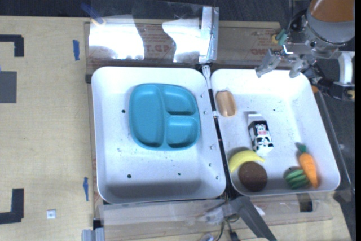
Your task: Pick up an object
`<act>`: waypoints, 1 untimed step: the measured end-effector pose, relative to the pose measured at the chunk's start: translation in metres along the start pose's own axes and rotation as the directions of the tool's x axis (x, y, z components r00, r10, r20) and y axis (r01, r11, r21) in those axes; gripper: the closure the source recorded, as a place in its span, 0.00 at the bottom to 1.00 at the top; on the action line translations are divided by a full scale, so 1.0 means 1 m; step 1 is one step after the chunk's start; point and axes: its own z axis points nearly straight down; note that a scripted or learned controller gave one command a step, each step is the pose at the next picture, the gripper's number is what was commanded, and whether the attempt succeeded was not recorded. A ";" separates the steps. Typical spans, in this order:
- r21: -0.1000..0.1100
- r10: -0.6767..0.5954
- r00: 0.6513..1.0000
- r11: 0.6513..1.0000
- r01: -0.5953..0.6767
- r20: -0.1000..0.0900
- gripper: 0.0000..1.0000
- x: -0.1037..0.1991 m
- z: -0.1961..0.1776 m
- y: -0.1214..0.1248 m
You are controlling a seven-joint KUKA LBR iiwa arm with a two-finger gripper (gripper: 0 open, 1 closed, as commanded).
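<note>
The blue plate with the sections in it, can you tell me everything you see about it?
The blue divided plate looks like smooth plastic, a rounded rectangle with three compartments: one long one on the view's left and two smaller ones stacked on the right, split by raised ridges. It lies flat, right way up, on the floor of the left white bin, a little towards the far side. Nothing sits in its compartments, and it stays apart from the bin's walls.

left bin (pixel 107 178): landmark, white, shallow; blue divided tray (pixel 164 115) lies inside it, upper middle, three compartments; right bin (pixel 324 138) touches its right wall; clear plastic sheet (pixel 152 36) just behind its far rim, glare on it; blue tape marks (pixel 75 49) on the bench (pixel 39 138) left of it
</note>
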 end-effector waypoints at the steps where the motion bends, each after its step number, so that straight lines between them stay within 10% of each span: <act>1: 0.007 0.008 1.000 1.000 -0.008 -0.001 0.00 -0.015 0.113 -0.043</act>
